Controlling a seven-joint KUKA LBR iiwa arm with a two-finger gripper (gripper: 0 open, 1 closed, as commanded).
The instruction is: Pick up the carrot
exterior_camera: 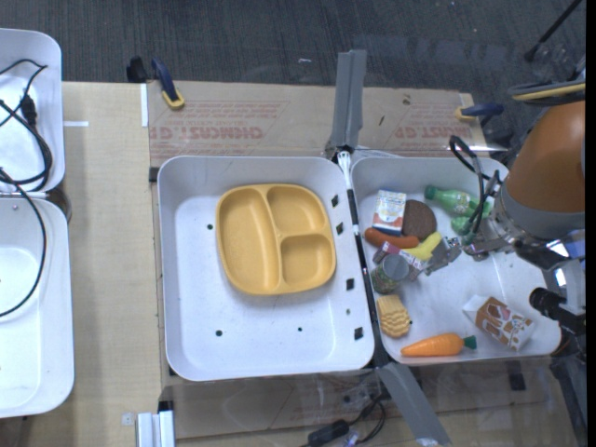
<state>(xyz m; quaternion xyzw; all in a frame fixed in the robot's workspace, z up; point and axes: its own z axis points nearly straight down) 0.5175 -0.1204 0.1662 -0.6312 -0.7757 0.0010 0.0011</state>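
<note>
Here, two shallow white bins sit side by side on the worktop (102,250). The left bin (186,324) carries a yellow divided plate (276,238), lying flat in its upper middle part. The right bin (438,296) carries a scatter of small things. The carrot (434,345) lies on its side near the lower edge of that bin, its orange body pointing to the left and its green end to the right. Just beside it on the right is a small carton (503,323). To the upper left of the carrot lies a waffle-patterned yellow piece (393,316), and above that a tin can (393,271), a sausage (391,239), a banana (426,246), a brown round cookie (421,219) and a small box (390,209). A green bottle (454,198) lies near the upper edge of the bin.

The arm reaches in from the right of the frame, its orange band (551,161) at the upper right. The tool (445,254) is low in the right bin, just beside the banana and the can, well apart from the carrot. How far it is open cannot be told, and nothing can be seen in its grip.
</note>
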